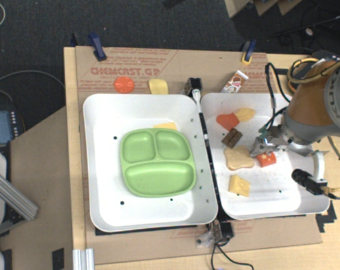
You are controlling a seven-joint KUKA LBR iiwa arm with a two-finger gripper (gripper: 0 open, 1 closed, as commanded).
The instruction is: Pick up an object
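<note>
My jaws (263,148) low in the right bin (282,204), over the toy food.

They hover just left of a small red block (266,160), beside the bread slice (238,160); I cannot tell how wide they stand. A brown piece (232,138) and red piece (227,120) lie farther off, a yellow wedge (239,185) nearer. The left bin (102,151) holds a green divided plate (157,162).

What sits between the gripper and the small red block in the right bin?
Nothing visible. The gripper is directly beside the small red block, just above it in view; the tan bread-shaped piece lies to the block's left, off that path.
</note>
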